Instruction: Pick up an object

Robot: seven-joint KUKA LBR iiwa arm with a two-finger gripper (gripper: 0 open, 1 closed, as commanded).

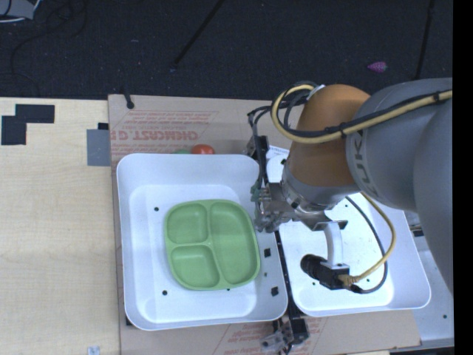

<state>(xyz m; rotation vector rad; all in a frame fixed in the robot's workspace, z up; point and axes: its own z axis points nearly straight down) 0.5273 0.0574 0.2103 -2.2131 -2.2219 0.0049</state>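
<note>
So from the camera view up top, here's where it's at. The only real candidate I can spot is a green divided plate (211, 244), three compartments, lying flat in the left bin (140, 309), a bit toward that bin's right side. It looks completely untouched, sitting on the bin floor with nothing around or under it.

The arm (399, 154) comes in from the right and the orange band (325, 135) is parked over the seam between the two bins. The gripper (264, 214) hangs just beside the plate's upper right edge, roughly above the left bin's right wall. It's dark and half buried under the wrist and cables, so I honestly can't tell what state the claw is in.

The right bin (403, 291) has a black cable connector thing (325, 271) dangling over it, part of the robot as far as I can see.

My read: nothing's picked yet. Approach is mostly done, but the grab and lift are still to come, and a flat plate edge is a tricky thing to pinch.
</note>
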